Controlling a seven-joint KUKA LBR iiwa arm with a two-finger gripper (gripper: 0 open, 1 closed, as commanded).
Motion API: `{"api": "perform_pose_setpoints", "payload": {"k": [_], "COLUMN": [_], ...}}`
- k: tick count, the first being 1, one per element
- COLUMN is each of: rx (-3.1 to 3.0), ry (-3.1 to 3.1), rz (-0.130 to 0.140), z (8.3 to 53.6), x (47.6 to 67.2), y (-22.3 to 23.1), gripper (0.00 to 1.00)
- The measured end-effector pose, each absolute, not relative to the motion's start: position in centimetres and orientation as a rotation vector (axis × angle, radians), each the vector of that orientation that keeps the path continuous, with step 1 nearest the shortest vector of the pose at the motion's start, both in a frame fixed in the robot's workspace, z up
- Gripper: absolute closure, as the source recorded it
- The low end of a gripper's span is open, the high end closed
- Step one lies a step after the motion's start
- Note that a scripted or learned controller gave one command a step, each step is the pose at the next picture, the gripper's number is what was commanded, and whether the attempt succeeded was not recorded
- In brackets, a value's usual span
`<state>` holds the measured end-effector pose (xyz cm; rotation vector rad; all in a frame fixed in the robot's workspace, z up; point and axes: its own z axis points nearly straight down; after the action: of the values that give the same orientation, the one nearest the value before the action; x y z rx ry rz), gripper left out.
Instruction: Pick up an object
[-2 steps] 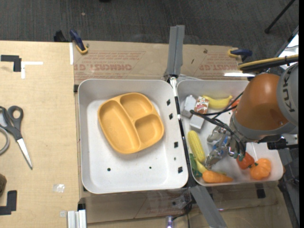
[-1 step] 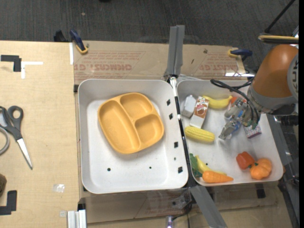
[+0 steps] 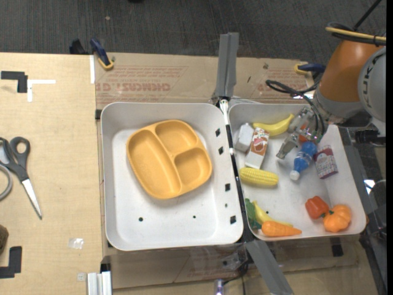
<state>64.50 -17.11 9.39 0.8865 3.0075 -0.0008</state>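
Grey arm (image 3: 374,78), orange wrist band

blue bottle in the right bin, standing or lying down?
Lying down. The blue bottle rests on its side on the right bin's floor, white cap toward the corn, beneath the gripper.

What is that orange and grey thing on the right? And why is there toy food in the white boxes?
That is a robot arm. A computer program moves it, and its job is to pick something up. The picture comes from one camera fixed above the bench, looking down at a slant.

The two white boxes are bins. The left bin holds a yellow plate with three sections. The right bin holds toy food: a banana, a corn cob, a carrot, a red pepper, a small pumpkin, a carton, a blue bottle and a small packet.

At the arm's end is a gripper, like a hand with two fingers. It is low in the right bin, next to the bottle. I cannot tell if it has grabbed anything.

Scissors lie on the bench at the left.
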Motion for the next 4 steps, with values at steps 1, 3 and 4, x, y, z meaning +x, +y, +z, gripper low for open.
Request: {"api": "perform_pose_setpoints", "payload": {"k": [1,3,4], "rx": [1.178,1.194,1.205], "ry": [2.911,2.903,2.899], "rz": [0.001,0.000,0.000], "z": [9.2,20.5,25.2], "x": [56.5,54.6,59.6], "y": [-19.1,-12.7,-5.2], "gripper": [0.00,1.00,1.00]}}
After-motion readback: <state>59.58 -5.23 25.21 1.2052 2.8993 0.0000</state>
